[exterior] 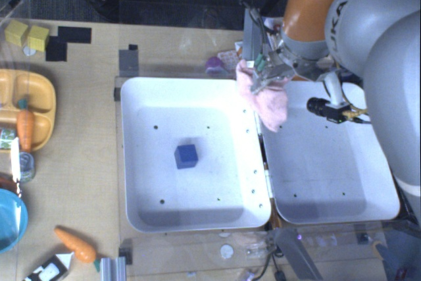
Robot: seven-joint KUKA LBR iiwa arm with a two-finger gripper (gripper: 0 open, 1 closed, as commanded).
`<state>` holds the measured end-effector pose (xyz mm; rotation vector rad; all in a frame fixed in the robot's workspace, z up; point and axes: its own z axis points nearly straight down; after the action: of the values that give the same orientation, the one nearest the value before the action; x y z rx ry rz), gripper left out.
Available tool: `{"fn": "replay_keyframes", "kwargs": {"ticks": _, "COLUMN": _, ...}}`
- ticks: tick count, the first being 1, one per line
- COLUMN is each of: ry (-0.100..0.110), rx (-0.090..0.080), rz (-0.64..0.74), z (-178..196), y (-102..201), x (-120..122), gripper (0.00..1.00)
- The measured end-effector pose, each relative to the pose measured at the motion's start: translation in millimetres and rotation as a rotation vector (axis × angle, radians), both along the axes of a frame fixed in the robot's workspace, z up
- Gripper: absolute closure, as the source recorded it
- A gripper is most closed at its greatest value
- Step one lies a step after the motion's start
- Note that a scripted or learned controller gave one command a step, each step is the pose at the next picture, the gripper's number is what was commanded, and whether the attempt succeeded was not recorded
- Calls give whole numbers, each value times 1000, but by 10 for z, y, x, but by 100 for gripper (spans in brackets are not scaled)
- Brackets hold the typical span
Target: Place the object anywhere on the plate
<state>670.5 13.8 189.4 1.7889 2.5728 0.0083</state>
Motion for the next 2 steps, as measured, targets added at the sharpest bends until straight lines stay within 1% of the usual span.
{"fn": "replay_keyframes", "kwargs": {"ticks": 1, "ry": 7, "rx": 2, "rz": 74, "z": -423, "y": 1188, "x": -549, "gripper": 100}}
{"fn": "replay_keyframes", "kwargs": {"ticks": 2, "ry": -3, "rx": 5, "rz": 6, "z": -927, "y": 1867, "x": -552, "gripper": 100}}
